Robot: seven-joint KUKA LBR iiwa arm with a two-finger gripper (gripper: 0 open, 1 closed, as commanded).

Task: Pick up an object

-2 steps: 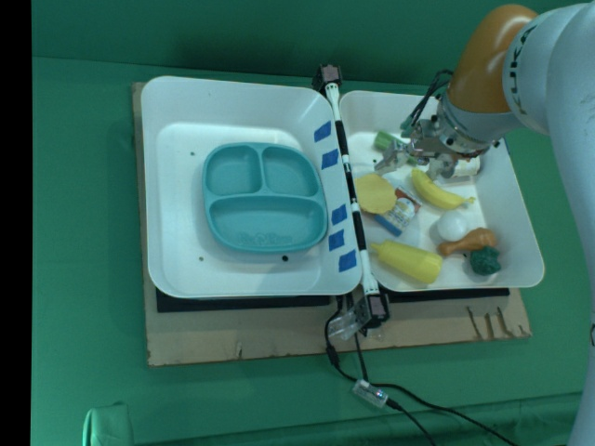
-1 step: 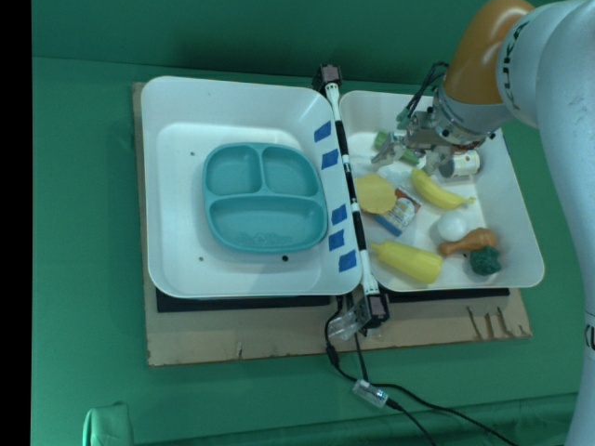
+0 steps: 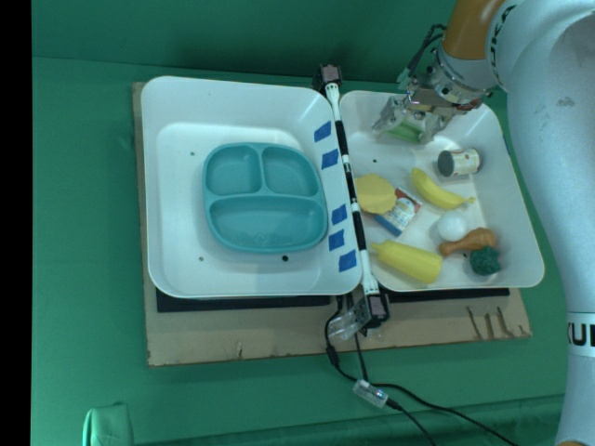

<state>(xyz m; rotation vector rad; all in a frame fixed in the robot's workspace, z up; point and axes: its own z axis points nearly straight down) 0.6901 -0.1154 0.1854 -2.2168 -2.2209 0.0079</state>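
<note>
Arm: reaches in from the right, its wrist bent down over the far corner of the right bin point(image 3: 521, 277), where the toys are.
Gripper point(image 3: 409, 124): low over a green thing point(image 3: 405, 133) near the bin's back edge; fingers look spread to either side of it, but whether they have closed on it I cannot tell.
Green thing: lies on the bin floor apart from the rest, so likely an easy target.
Other toys: can point(image 3: 459, 163), banana point(image 3: 437, 190), egg point(image 3: 453, 226), drumstick point(image 3: 469, 242), yellow bottle point(image 3: 407, 261), clustered toward the front.
Left bin point(image 3: 177, 110): holds a teal tray point(image 3: 265, 198), perhaps a drop place.
</note>
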